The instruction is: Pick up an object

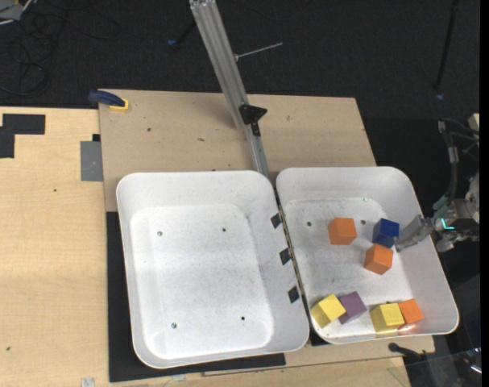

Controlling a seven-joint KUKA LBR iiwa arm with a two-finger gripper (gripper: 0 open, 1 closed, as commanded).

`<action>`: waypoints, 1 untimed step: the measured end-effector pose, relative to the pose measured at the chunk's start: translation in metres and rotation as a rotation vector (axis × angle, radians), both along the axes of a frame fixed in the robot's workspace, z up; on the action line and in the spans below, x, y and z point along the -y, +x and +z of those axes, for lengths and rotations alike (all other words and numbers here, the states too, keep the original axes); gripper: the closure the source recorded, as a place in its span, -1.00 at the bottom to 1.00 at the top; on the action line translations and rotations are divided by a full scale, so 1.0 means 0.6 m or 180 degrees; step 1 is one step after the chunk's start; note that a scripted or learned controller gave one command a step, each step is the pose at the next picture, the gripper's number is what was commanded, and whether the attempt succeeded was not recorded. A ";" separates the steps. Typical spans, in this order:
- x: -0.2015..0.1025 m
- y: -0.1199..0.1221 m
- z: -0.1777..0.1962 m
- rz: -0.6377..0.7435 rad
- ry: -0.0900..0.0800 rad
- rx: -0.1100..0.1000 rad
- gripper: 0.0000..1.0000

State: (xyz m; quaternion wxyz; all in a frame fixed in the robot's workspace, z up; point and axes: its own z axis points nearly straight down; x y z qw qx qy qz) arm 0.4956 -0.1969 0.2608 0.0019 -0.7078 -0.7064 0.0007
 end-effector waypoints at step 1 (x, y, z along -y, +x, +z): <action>-0.002 -0.012 -0.077 0.0006 0.0003 -0.0010 -1.00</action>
